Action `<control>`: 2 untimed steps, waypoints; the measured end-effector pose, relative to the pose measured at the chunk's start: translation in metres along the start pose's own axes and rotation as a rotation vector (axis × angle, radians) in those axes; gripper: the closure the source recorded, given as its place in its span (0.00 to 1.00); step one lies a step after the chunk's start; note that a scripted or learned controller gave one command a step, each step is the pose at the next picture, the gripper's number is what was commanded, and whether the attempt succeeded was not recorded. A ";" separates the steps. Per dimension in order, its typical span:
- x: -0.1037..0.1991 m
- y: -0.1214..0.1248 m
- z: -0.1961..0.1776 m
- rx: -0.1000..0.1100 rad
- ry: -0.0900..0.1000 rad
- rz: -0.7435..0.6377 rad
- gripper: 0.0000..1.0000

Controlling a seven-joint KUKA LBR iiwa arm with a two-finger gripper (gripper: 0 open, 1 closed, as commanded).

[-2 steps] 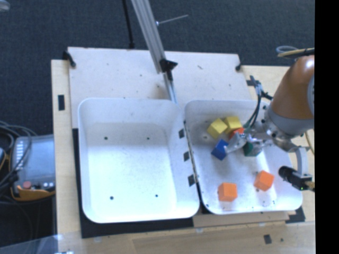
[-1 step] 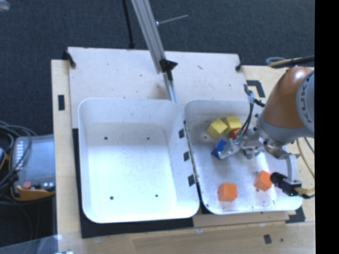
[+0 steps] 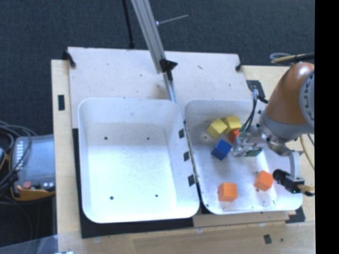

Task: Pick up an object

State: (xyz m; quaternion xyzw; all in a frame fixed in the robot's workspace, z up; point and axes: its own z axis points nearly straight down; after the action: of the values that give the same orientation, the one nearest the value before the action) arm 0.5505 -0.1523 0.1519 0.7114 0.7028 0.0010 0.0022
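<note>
The right bin (image 3: 212, 208) holds several blocks: two yellow ones (image 3: 217, 127) (image 3: 233, 123) side by side near the back, a blue one (image 3: 221, 150) just in front of them, a small red-orange piece (image 3: 233, 135), and two orange cubes (image 3: 228, 191) (image 3: 263, 180) near the front. My gripper (image 3: 242, 148) is down in this bin, just right of the blue block and below the yellow ones. The wrist hides its tips, and no block is seen between them.
The left bin (image 3: 132, 160) lies beside the right one, sharing a raised middle rim (image 3: 188, 152). A slanted metal camera post (image 3: 151, 30) rises behind the bins. A cable and black fitting (image 3: 288, 181) hang off the arm near the right bin's front corner.
</note>
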 end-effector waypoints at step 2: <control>-0.005 -0.001 -0.090 -0.002 0.000 -0.014 1.00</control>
State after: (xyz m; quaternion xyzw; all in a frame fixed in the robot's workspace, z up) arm 0.5493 -0.1568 0.2424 0.7064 0.7078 0.0014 0.0030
